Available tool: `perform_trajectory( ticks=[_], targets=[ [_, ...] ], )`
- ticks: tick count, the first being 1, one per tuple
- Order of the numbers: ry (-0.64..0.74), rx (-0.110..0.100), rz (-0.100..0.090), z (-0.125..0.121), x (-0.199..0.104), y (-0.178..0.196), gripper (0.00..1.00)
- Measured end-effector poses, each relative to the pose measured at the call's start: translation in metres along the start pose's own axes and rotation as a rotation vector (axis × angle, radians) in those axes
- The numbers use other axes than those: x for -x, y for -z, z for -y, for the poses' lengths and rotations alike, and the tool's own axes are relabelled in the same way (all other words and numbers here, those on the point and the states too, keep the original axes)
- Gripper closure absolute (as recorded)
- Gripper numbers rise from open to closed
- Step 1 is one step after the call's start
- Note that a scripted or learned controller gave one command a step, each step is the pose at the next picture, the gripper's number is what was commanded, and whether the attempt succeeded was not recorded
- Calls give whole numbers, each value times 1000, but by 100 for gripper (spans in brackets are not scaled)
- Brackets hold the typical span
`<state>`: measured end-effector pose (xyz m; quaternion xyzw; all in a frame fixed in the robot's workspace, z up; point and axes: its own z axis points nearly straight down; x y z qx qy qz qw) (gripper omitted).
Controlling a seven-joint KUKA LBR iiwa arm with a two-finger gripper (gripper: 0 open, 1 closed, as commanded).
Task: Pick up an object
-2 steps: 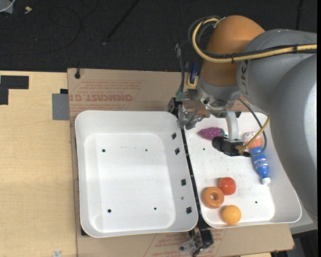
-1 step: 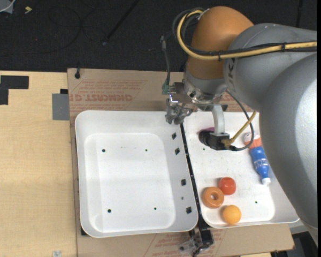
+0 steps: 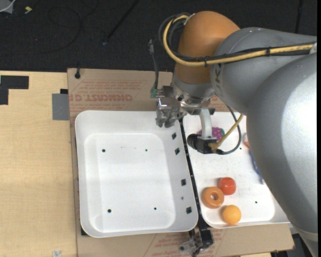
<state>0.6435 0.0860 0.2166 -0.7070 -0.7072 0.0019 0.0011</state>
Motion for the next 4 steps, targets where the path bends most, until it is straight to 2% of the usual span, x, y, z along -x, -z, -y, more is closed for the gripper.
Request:
perform_trajectory(
  ticks=[1, 2, 3, 4],
  targets=[
    [1, 3, -1, 0, -30, 29, 100],
    [4, 2, -2, 0, -88, 19, 100],
    [4, -1, 1, 1, -88, -6, 100],
    [1, 2, -1, 0, -123, -3, 100]
  ],
)
